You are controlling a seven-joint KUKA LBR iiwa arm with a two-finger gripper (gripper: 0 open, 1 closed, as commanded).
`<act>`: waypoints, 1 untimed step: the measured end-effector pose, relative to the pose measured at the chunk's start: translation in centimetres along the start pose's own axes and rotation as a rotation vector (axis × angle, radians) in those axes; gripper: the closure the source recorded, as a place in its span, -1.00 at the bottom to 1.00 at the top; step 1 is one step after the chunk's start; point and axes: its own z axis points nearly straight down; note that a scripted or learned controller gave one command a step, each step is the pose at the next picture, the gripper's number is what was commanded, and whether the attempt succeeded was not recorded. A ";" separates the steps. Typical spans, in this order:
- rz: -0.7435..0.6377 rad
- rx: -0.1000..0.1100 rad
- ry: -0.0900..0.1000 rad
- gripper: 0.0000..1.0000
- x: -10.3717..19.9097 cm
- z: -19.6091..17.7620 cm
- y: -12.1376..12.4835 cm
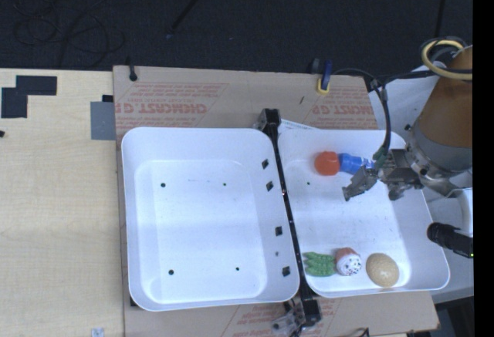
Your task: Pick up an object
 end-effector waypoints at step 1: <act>0.000 0.002 0.001 1.00 0.0 -1.0 0.0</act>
